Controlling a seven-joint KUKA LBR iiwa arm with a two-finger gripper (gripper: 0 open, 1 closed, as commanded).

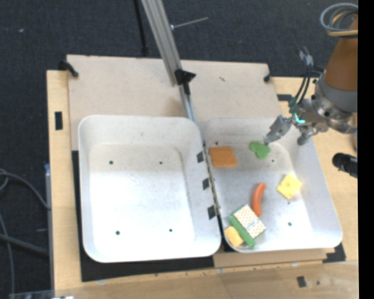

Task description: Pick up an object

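The bench (62, 167) is carrying two shallow white bins side by side, and the left bin (143, 185) is lying bare next to the right bin (311, 192), which is holding all the candidates. The grey arm (343, 73) is reaching in from the right with its orange band above the wrist, and it is leaning down toward the far right corner of the right bin. Its end effector (291, 131) is hanging over that bin's far rim with the two fingers standing apart, one pointing down toward the small green piece (259, 149) and the other out over the rim; nothing is sitting between them. The task is judged to be at its start: no object is being lifted, and the whole grasp and raise is left to do. In the right bin, the orange block (223, 157) is lying near the divider, the checkered box (249, 222) is resting at the near edge against a yellow and green piece (237, 237), the yellow cube (289, 186) is sitting toward the right wall, and the red sausage-shaped piece (257, 199) is lying between them. The small green piece is the nearest thing to the fingers and is looking like the likeliest target.
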